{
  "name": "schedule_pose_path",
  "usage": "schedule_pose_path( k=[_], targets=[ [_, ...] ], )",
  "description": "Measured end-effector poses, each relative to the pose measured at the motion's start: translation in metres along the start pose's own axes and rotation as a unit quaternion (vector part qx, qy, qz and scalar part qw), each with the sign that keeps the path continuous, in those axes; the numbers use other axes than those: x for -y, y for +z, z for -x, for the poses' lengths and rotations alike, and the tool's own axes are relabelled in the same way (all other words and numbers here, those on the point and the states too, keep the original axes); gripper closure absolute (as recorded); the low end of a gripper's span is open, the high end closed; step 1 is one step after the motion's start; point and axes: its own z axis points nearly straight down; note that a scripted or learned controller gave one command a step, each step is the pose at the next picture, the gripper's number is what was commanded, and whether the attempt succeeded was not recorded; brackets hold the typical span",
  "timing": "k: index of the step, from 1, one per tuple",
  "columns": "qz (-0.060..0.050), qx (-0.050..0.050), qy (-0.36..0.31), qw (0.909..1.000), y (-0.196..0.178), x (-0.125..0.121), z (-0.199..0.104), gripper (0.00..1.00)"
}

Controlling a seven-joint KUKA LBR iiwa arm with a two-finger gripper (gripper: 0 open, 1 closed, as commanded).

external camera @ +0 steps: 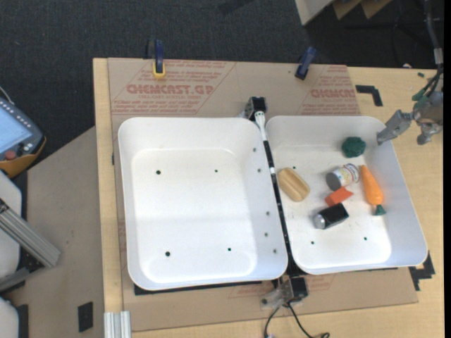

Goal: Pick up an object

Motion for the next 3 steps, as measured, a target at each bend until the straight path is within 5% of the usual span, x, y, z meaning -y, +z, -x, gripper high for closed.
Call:
schedule_pose_path(
  k=[1, 3],
  targets=[
    [-0.006, -0.003, -0.001, 1.0, 0.174, -0.024, -0.006, 0.0],
    [0.008, 0.003, -0.001, 1.0, -0.058, -0.08, 0.003, 0.0]
  ],
)
